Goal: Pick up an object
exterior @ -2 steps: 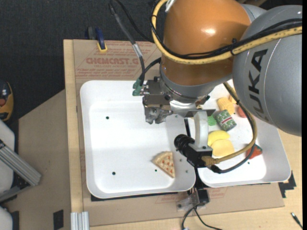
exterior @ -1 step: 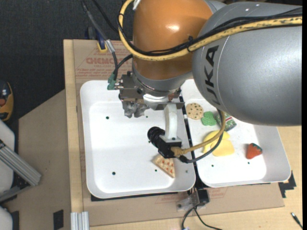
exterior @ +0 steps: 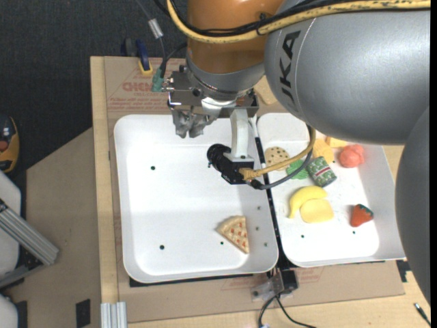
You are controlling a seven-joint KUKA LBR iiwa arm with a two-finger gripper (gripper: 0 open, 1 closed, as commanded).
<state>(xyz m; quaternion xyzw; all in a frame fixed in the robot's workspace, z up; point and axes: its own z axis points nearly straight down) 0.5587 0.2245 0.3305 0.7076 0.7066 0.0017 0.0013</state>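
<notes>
Two shallow white bins sit side by side on the bench, and the grey arm [exterior: 355, 53] with its orange band covers the far edge of both, cutting off the right bin's [exterior: 341, 251] far right corner. The gripper [exterior: 190, 125] hangs over the far edge of the left bin [exterior: 136, 251], near the middle of that edge; its fingers are short grey stubs pointing down, and whether they are apart or together cannot be told from this angle. Nothing shows between them. A black fitting with a cable [exterior: 225, 164] hangs just beside the wall the bins share, partly masking the cookie [exterior: 276, 156] at the right bin's far left corner. The pizza slice [exterior: 235, 234] lies alone in the left bin, near its near right corner, well apart from the gripper, with bare white floor all around it on the left and far sides. The right bin is crowded: a green can [exterior: 321, 171] tilted near the middle, a pink piece [exterior: 351, 156] toward the far edge, a yellow piece [exterior: 311, 203] in the centre, and a strawberry [exterior: 360, 214] near the right edge.
</notes>
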